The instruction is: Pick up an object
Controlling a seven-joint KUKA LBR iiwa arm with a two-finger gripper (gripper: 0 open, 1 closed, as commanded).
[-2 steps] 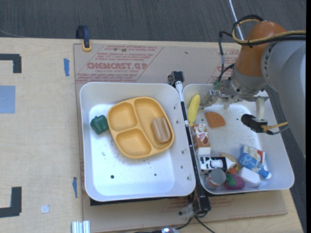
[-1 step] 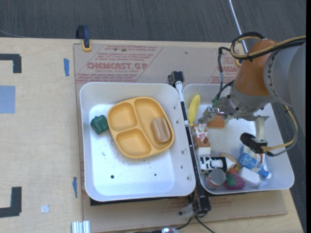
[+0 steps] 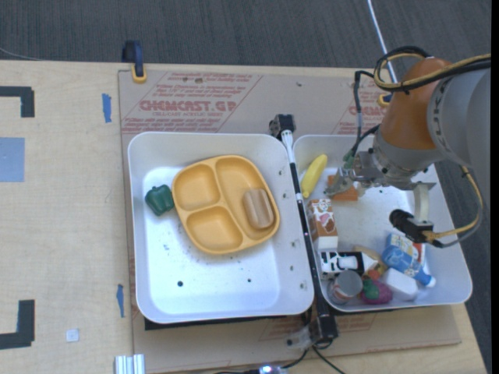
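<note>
My arm (image 3: 437,107) comes in from the right and bends over the right bin (image 3: 456,275), with the gripper (image 3: 347,179) low near that bin's upper left part. From up here I cannot tell how the claw stands; the wrist hides most of it. Just under and beside it lies a small orange-brown piece (image 3: 343,195), so close that I cannot say whether they touch. The yellow banana (image 3: 313,174) lies just left of the claw, tilted along the bin's left wall. Below that sits a small brown and white carton (image 3: 322,217), near the claw but apart from it.

The lower end of this bin is crowded: a black and white box (image 3: 341,262), a grey round lid (image 3: 348,284), a pink piece (image 3: 378,293) and a blue and white carton (image 3: 404,257) lie packed together, well below the claw.

In the left bin (image 3: 152,283) a yellow divided plate (image 3: 222,203) holds a tan bread roll (image 3: 258,208) in its right compartment. A green pepper (image 3: 160,199) rests just beside the plate's left edge.
</note>
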